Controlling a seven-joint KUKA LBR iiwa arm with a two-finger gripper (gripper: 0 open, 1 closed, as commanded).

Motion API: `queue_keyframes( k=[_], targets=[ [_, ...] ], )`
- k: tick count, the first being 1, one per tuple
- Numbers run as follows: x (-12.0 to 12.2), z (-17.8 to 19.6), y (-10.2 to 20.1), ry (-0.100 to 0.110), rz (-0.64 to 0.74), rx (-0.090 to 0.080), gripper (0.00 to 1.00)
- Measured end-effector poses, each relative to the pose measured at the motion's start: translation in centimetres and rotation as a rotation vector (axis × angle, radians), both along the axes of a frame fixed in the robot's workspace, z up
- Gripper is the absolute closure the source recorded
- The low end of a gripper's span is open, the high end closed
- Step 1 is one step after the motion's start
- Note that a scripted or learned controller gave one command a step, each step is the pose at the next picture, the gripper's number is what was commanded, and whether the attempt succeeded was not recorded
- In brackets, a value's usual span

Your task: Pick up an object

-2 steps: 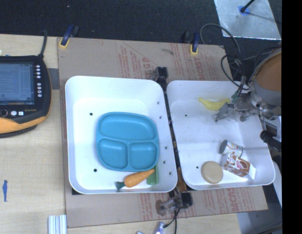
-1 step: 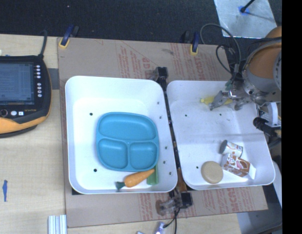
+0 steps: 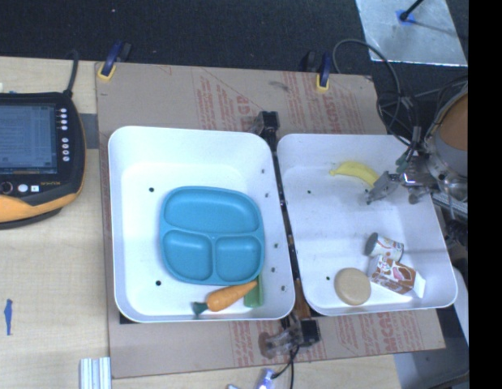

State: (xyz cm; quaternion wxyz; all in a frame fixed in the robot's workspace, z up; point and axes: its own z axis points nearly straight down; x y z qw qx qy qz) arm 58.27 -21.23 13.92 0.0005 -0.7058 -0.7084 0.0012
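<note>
A yellow banana (image 3: 353,171) lies near the back of the right bin (image 3: 315,241). Toward that bin's front sit a round tan bun (image 3: 352,286) and a small red-and-white carton (image 3: 392,271) with a grey cap. My gripper (image 3: 394,193) hangs over the right bin's far right side, just right of the banana, open with nothing between its fingers. In the left bin (image 3: 129,217) a blue divided plate (image 3: 211,233) lies flat, with an orange carrot (image 3: 229,297) and a small green piece (image 3: 252,295) at its front edge.
A teach pendant (image 3: 32,156) rests on the bench left of the bins. Cables (image 3: 388,87) loop behind the right bin near the arm. Clamps (image 3: 109,61) hold the cardboard sheet under the bins.
</note>
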Motion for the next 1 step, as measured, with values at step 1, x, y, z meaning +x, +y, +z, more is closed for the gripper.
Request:
queue_keyframes(
  k=[1],
  targets=[
    [6.78,-4.77,2.02,0.001,0.001,0.001,0.00]
  ],
)
